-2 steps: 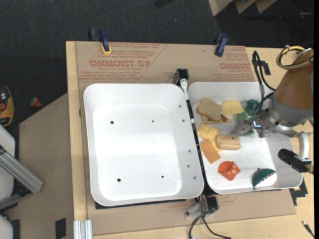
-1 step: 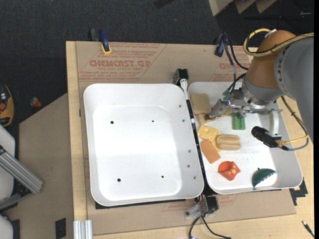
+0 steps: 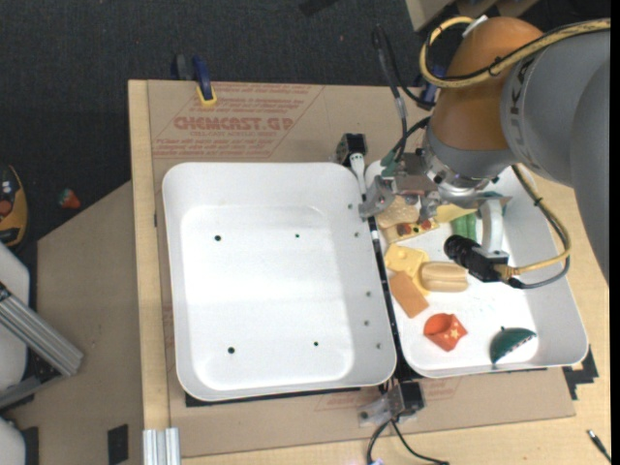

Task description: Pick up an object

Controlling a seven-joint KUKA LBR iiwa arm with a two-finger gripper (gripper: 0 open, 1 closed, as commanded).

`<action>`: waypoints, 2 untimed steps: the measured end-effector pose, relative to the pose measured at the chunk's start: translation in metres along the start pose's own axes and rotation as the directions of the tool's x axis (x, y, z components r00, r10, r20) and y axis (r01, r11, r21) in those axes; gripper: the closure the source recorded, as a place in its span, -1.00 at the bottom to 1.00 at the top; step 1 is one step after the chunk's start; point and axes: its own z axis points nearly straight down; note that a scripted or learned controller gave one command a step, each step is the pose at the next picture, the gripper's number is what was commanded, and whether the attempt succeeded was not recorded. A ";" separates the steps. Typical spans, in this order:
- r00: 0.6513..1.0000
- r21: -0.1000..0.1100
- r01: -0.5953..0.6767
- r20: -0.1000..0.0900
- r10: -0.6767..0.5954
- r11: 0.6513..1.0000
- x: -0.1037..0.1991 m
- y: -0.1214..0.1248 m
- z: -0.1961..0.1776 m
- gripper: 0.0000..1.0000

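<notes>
You had bright, even light from overhead. The left bin (image 3: 262, 279) was nearly washed out, its white floor glaring so its walls were hard to read. Shadows were soft and short, a thin dark line under the bin's near rim. The dark floor (image 3: 87, 37) around the counter (image 3: 242, 124) stayed dim and flat. The arm (image 3: 542, 95) up close looked soft and slightly blurred; small items were grainy.

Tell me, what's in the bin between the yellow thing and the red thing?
In the camera view, an orange wedge lies between the yellow piece and the red piece. A tan bun-shaped piece lies beside it.
</notes>
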 end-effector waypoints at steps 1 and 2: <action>1.000 -0.014 -0.011 0.009 0.011 1.000 -0.028 0.068 -0.154 -1.00; 1.000 0.015 -0.007 0.003 0.007 1.000 0.034 0.050 -0.128 -1.00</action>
